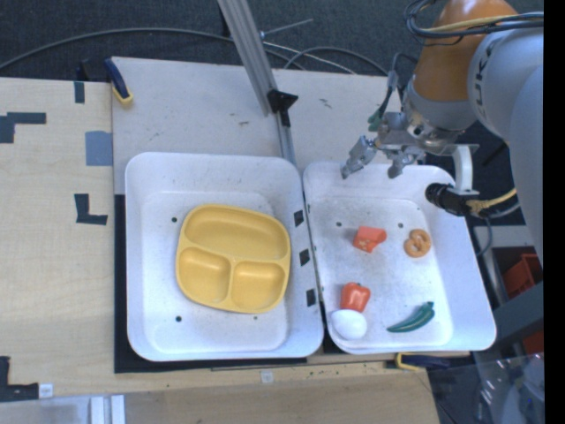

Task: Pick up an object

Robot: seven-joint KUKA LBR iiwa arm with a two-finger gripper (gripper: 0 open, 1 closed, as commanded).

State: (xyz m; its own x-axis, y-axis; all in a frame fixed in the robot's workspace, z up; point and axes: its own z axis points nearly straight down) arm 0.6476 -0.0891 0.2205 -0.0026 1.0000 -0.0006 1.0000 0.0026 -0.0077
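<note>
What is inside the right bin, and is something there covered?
The right bin holds an orange piece, a pretzel, a red pepper, a white egg and a green chili. The gripper hangs over its far edge, covering a little rim.

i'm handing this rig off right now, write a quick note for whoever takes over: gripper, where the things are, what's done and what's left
Gripper: open, nothing between its fingers, above the far rim of the right bin.
Right bin holds an orange-red block, a small pretzel-like ring, an orange-red pepper-like piece, a white egg at the near-left corner, and a green chili-shaped piece.
Left bin holds a yellow divided plate.
Done: nothing picked up yet; all the things lie in the bins.
Left: choose one, probably in the right bin since the gripper is nearest it, descend, close and lift.
</note>
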